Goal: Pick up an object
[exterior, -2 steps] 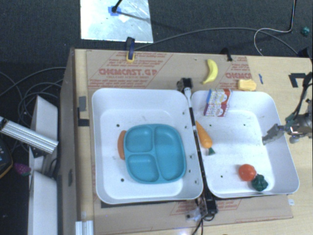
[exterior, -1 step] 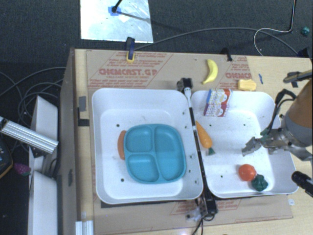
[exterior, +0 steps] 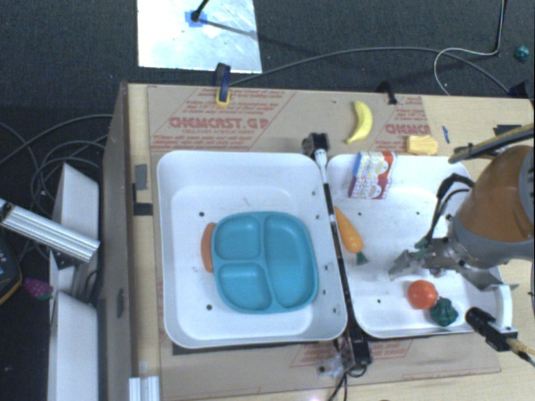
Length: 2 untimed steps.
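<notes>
My gripper point(exterior: 408, 263) hangs low over the right bin point(exterior: 393, 224), in its lower right part, below the arm's orange band point(exterior: 500, 203). A red tomato point(exterior: 422, 293) lies just below the gripper in the view, apart from it. Beside the tomato, at the bin's lower right corner, is a green broccoli piece point(exterior: 444, 312). An orange carrot point(exterior: 349, 231) lies along the bin's left wall. A red and white carton point(exterior: 371, 175) stands at the bin's far edge. Nothing shows held in the gripper.
The left bin point(exterior: 180, 224) holds a blue divided plate point(exterior: 265, 260), with an orange sausage point(exterior: 206, 246) against its left side. On the bench behind the bins lie a banana point(exterior: 361, 122) and a yellow block point(exterior: 422, 145). Black cables run near the arm.
</notes>
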Each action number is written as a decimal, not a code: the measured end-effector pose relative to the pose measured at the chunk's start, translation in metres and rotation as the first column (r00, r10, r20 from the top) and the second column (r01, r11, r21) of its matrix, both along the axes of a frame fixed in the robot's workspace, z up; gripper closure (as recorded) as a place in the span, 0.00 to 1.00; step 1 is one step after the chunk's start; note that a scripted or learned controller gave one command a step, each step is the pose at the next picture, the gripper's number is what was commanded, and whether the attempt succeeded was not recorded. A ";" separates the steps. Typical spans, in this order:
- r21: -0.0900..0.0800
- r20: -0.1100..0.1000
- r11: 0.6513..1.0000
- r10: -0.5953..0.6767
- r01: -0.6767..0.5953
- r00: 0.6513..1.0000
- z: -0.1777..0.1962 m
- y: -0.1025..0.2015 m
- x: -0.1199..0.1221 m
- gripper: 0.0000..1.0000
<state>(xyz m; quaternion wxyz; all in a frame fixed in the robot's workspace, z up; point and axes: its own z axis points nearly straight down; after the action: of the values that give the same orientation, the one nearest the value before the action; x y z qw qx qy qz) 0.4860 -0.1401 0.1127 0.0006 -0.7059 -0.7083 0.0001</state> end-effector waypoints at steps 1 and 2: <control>-0.001 0.003 1.000 0.002 -0.002 1.000 0.011 0.000 0.001 1.00; -0.001 0.003 1.000 0.002 -0.002 1.000 0.011 0.000 0.001 0.00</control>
<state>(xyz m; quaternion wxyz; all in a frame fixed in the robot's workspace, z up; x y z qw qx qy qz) 0.4872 -0.1404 0.1234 -0.0006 -0.7054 -0.7088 -0.0008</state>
